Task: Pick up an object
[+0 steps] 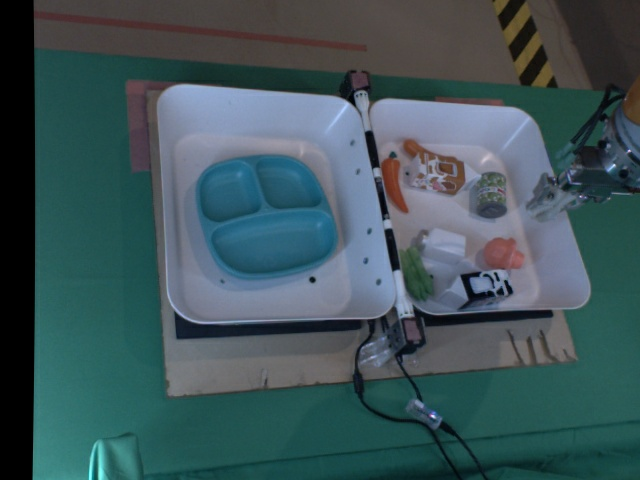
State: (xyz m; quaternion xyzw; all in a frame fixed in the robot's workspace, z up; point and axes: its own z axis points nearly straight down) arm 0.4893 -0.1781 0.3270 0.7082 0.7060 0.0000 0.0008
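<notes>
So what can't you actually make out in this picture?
- Hand, camera view: too small and blurred to tell whether it is open or shut.
- Arm: cut off by the right edge.
- Small can: label too small to read.
- Black and white item and patterned packet: print too blurred to identify.
- Green cloth: cut off by the bottom edge.

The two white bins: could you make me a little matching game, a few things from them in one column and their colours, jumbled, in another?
Things:
1. plate
2. carrot
3. can
4. pea pod

Colours:
A. orange
B. bright green
C. teal blue
D. grey-green with a dark band

Pairs: 1-C, 2-A, 3-D, 4-B
</notes>
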